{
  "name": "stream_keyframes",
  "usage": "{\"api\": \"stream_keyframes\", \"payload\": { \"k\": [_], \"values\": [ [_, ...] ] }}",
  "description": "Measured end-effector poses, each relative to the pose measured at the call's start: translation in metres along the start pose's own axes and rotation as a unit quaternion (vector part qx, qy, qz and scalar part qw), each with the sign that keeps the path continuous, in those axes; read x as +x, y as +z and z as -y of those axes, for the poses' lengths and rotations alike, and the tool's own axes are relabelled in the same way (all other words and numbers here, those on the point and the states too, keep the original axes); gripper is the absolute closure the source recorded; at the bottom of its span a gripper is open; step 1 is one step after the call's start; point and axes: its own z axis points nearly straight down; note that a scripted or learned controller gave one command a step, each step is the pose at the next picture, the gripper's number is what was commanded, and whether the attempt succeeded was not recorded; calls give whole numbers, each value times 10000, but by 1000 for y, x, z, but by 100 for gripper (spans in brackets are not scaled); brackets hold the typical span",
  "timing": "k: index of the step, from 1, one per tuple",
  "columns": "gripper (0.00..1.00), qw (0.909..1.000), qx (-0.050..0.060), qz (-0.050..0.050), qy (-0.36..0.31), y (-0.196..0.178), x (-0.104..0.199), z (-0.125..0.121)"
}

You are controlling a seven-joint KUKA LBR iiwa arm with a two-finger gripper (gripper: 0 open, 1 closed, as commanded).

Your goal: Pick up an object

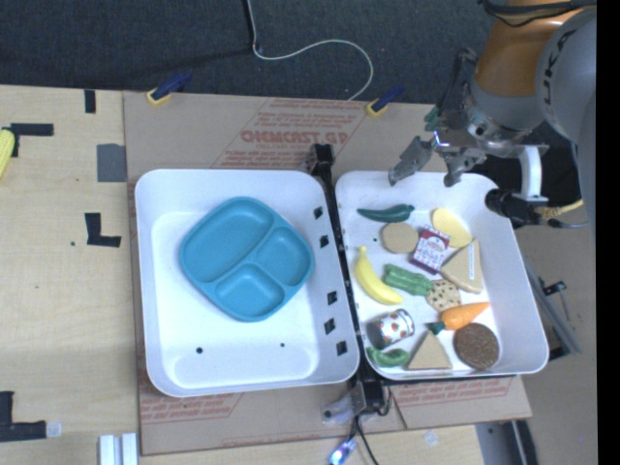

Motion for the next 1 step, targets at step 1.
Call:
{"api": "stream_keyframes", "payload": {
  "k": [1],
  "values": [
    [0,10000,44,-12,-21,63,77,44]
  ]
}}
